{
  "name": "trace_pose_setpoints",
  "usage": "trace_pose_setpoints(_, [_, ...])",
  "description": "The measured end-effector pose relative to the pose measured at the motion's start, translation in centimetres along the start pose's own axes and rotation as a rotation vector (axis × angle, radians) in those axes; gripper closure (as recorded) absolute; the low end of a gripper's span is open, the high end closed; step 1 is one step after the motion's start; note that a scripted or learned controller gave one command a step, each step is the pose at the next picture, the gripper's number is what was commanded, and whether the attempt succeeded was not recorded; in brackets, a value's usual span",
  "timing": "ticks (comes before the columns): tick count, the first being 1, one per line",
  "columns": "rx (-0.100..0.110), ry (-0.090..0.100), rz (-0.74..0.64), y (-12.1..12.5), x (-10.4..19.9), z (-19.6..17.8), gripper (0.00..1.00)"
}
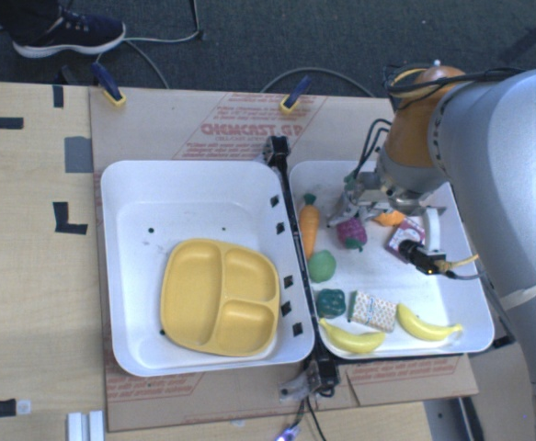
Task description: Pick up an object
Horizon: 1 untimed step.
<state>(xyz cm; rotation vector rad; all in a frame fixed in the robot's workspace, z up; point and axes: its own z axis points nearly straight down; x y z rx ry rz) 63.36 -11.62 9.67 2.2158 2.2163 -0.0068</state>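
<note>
The hand [352, 213] was down in the right bin [387, 278], in the back half of it. I could not tell if the hand was open or closed. The purple toy [351, 234] lay on the bin floor just in front of the hand, on the side nearer the camera. It was very close to the hand, but I could not tell if they touched. Nothing showed the toy being held.

A small orange thing [392, 217] lay just beside the hand, on the arm's side. The arm [488, 173] was big and grey, with an orange band [415, 131] above the hand, and it came in from the right.

To the left of the purple toy lay a carrot [308, 230]. It lay along the wall between the two bins, with its green top to the back. A green ball [322, 265] sat just at the carrot's near end. Nearer still lay a teal toy [331, 302], and a spotted block [373, 310] was just beside it. Two bananas [352, 339] lay by the near wall, one on each side of the block's near edge.

The left bin [139, 246] held a yellow plate [220, 298] with three parts. It sat in the near half of that bin, well apart from the hand.

Both bins stood on brown card [240, 131] with red letters. Two blue and yellow clips [109, 85] held the card at its back edge. A dark shoe [70, 33] showed on the floor at the top left.
</note>
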Motion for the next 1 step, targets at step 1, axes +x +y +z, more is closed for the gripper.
trace_pose_setpoints(1, [0.001, 0.009, -0.002, -3.93, 6.86, -10.3, 1.0])
